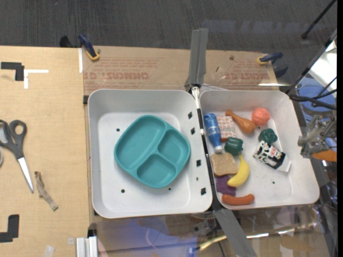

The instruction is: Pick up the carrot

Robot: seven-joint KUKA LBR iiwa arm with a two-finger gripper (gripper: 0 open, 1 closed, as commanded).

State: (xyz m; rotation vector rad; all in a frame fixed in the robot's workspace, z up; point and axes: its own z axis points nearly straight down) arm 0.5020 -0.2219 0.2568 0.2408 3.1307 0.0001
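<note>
Small orange plastic carrot (242, 122) lies free in right white bin (300, 191), beside pink ball (261, 116). Probably light, rigid, slick; grip across thick middle. Jaws' state: can't tell.

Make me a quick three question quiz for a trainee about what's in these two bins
1. True or false: the teal plate lies in the same bin as the carrot.
2. Which lies nearest the carrot? A) the scissors B) the orange ball C) the sausage
3. Fill in: the banana lies against a slice of ____.

Key: 1 false, the plate is in the left bin, the carrot in the right bin. 2 B. 3 bread.
</note>
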